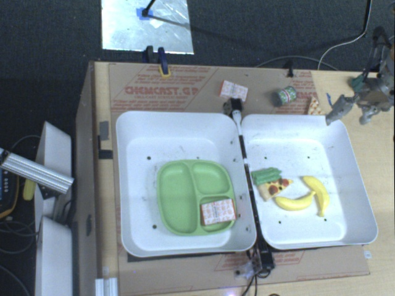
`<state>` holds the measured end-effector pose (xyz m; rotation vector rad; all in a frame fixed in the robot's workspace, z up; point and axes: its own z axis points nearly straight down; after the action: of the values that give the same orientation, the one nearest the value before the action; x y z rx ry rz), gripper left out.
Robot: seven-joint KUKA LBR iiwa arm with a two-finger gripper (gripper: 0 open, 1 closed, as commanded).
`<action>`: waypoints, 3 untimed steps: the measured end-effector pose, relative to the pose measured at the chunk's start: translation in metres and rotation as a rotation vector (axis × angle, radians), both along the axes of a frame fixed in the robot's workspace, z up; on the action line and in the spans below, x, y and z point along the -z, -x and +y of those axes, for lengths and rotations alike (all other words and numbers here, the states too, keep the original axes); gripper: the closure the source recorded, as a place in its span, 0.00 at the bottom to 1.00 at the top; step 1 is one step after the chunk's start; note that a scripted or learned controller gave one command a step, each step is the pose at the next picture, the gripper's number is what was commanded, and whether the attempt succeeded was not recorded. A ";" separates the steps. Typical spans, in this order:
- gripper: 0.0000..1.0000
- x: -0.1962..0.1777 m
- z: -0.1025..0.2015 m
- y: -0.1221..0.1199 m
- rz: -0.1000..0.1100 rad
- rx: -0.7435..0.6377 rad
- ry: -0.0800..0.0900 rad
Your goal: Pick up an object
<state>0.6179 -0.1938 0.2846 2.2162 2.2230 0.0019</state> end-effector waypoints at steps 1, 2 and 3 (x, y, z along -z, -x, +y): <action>0.00 0.200 -0.003 0.055 0.001 0.002 0.000; 0.00 0.200 0.005 0.084 0.002 0.002 -0.001; 1.00 0.190 0.005 0.083 -0.001 0.001 0.000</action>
<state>0.5350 -0.1888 0.0951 2.2169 2.2215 0.0028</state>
